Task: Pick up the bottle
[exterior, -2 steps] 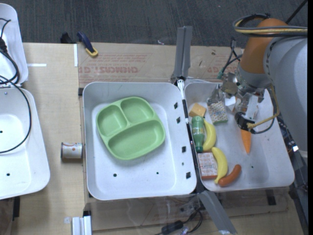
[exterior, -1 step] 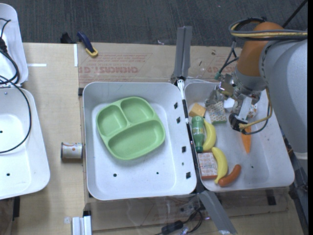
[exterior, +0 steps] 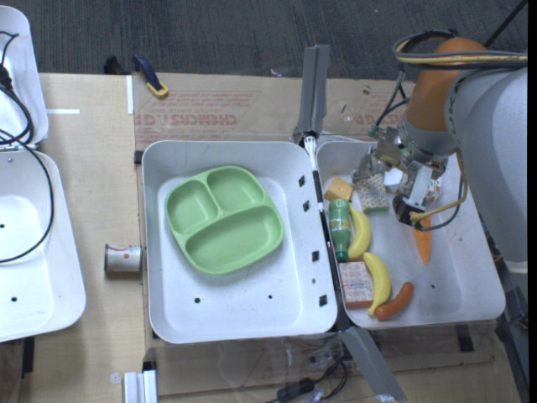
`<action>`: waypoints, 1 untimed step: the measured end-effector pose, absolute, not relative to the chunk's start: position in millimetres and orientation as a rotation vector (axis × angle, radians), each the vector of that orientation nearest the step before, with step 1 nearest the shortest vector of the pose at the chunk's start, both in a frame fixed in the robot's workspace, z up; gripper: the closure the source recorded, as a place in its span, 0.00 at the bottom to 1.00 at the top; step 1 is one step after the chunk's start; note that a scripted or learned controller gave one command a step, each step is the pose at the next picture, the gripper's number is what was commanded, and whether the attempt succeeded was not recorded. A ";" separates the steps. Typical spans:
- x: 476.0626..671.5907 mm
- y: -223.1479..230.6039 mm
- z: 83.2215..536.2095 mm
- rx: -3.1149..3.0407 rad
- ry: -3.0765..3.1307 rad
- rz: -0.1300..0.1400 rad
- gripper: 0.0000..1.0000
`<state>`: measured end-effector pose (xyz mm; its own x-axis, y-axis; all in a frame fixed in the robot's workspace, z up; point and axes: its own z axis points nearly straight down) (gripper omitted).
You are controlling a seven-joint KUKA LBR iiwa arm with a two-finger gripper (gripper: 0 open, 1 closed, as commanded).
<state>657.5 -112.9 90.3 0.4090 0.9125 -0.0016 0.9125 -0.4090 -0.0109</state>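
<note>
I see the claw [exterior: 379, 177] low in the right bin [exterior: 470, 296], over the sponge [exterior: 372, 196]; I cannot tell its state. The bottle [exterior: 339, 226] lies just below-left of it, untouched, beside a banana [exterior: 361, 232]. The carrot [exterior: 423, 243] sits to its lower right.

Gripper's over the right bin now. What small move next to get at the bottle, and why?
Probably shift the gripper toward the divider and lower. It sits near the bin's back, while the green bottle lies beside the divider wall, touching a banana on its other side. Descending where it is now would likely meet the wrapped packet instead.
</note>
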 end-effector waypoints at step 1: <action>657.5 -112.9 90.3 -2.630 -1.703 0.011 0.00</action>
